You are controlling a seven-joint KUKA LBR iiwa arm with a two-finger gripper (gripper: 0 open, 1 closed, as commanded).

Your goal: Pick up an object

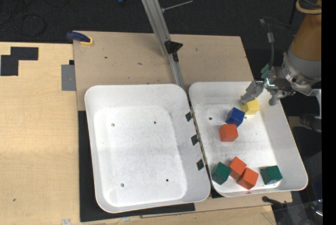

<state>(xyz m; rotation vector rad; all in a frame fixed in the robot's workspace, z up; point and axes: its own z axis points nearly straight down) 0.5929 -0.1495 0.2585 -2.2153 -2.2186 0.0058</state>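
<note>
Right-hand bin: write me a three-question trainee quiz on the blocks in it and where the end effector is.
1. Count: how many blocks lie in the right-hand bin?
2. True or false: the end effector is over the left-hand bin.
3. Multiple choice: which block lies nearest the end effector? A) the yellow block B) the green block at the bin's right C) the red block

Key:
1. Seven: one yellow, one blue, one red, two orange, two green.
2. False; it is at the upper right of the right-hand bin.
3. A
</note>
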